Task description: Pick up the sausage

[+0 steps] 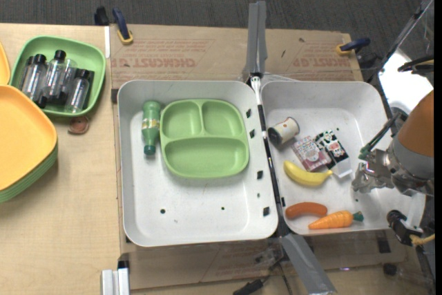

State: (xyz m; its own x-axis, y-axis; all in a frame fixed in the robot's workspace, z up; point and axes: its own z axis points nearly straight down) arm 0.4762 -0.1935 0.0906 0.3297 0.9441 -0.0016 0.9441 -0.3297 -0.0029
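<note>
Approach step, nothing grasped yet. The fingers (364, 176) hung at the right side of the right bin (359, 97), above its floor; they looked nearly closed w/ nothing between them, tho the view was too coarse to be sure of the gap. The sausage (306, 209) lay on the bin floor, down and to the left of the fingers, near the front wall, touching or just beside the toy carrot (335, 220) on its right. A banana (307, 175) sat directly left of the fingers, between them and the bin's left wall.

Next move, as I judged: shift left and toward the front wall, open wide, straddle the sausage across its short axis, keeping clear of carrot and banana.
</note>
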